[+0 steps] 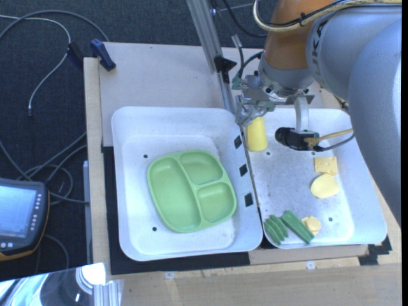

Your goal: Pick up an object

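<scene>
My gripper [250, 115] hangs over the far left corner of the right bin [357, 231], close to the wall between the bins. A short yellow cylinder [257, 136] stands directly under it, its top end meeting the gripper's lower end. Whether it is gripped or just standing on the bin floor cannot be told. The right bin also holds a pale yellow block [326, 165], a rounded yellow lump [324, 186], a small yellow piece [311, 224] and green pods [288, 227] near the front edge.
The left bin [127, 139] holds a green divided plate [191, 190] in its middle. A slanted metal post [207, 37] rises behind the bins next to the gripper. The grey arm covers the right bin's far right corner.
</scene>
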Motion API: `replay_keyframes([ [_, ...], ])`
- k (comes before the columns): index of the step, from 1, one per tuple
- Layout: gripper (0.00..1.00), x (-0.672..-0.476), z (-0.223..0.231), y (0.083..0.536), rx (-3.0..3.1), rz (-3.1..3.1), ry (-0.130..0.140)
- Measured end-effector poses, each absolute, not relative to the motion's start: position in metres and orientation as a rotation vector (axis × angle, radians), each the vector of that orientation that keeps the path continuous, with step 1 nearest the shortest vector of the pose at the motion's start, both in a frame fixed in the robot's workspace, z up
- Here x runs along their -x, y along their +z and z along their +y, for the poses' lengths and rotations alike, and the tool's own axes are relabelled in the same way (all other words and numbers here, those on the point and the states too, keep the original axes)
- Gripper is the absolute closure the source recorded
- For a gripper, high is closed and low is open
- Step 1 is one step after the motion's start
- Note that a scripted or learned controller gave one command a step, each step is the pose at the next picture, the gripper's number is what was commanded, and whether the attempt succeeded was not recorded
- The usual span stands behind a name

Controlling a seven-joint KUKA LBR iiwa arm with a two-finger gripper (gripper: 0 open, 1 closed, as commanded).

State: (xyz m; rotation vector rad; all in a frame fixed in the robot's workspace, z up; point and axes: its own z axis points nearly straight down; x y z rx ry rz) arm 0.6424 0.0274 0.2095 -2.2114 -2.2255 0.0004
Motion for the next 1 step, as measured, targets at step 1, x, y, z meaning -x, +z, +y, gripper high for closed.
replay_keyframes([
  [1,1.0,-0.6485,0.0818,0.2276,2.214,-2.229,-0.008],
])
